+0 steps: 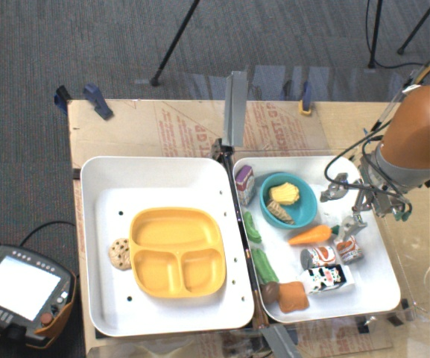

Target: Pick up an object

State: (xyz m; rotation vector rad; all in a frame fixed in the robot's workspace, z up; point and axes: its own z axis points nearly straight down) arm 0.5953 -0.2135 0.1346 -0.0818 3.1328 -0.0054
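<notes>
Hovering over the right bin (387,274), the gripper (355,226) hangs just above the carrot (310,235) and small cartons (320,256), its fingers seemingly spread with nothing between them.

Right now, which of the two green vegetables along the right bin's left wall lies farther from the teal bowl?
The lower green vegetable, beside the brown item near the bin's front; the upper one lies just left of the teal bowl.
</notes>
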